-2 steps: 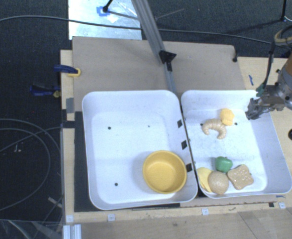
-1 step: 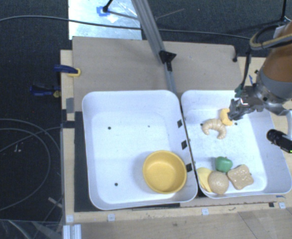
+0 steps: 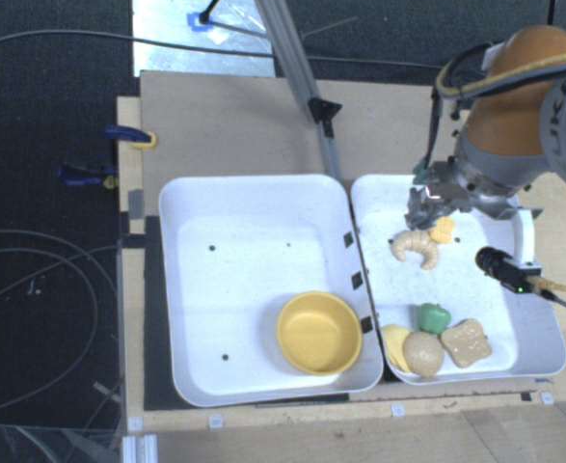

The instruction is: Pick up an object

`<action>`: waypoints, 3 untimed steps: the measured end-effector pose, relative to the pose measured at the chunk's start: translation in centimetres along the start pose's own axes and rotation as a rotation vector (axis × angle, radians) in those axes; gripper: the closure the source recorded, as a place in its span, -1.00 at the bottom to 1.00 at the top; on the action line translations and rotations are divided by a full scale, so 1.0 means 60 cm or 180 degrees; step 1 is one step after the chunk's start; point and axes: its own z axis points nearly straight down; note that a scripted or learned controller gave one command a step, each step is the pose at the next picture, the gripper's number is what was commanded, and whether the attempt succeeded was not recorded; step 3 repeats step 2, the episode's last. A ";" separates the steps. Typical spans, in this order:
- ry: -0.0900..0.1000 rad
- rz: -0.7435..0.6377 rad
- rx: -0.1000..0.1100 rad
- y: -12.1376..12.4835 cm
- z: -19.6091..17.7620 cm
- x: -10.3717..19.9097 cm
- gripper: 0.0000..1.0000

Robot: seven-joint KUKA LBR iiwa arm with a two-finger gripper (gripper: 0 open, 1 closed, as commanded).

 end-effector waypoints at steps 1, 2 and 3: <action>0.0001 0.0001 0.0006 0.017 0.023 0.081 1.00; -0.0001 0.0005 -0.0003 0.054 0.029 0.155 1.00; -0.0001 0.0005 -0.0003 0.054 0.029 0.155 1.00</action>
